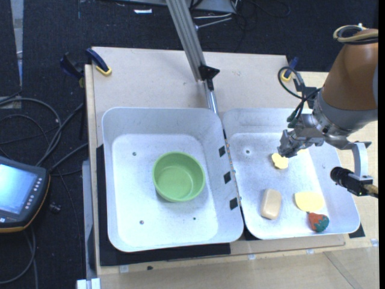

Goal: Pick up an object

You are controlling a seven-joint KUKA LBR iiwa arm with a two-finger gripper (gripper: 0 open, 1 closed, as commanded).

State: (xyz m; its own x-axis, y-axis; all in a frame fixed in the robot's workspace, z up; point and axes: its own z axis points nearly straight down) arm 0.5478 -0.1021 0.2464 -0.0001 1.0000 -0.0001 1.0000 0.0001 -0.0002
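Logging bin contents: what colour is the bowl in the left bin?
Light green bowl, plain, seen in the camera view.

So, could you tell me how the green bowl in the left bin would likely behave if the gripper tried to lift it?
The green bowl looks rigid and probably light. Its thin rim may suit a pinch, though smooth walls could slip.

A pale wooden bench (156, 80) is seen from above, set on a dark speckled floor (48, 17). Clamps (96, 62) are fixed at the bench's far corners. A grey metal pole (186, 32) is slanted over the bench from the top. Black cables (36, 110) are strewn across the floor at the left, and a lit handheld screen (18, 191) is laid near the left edge.
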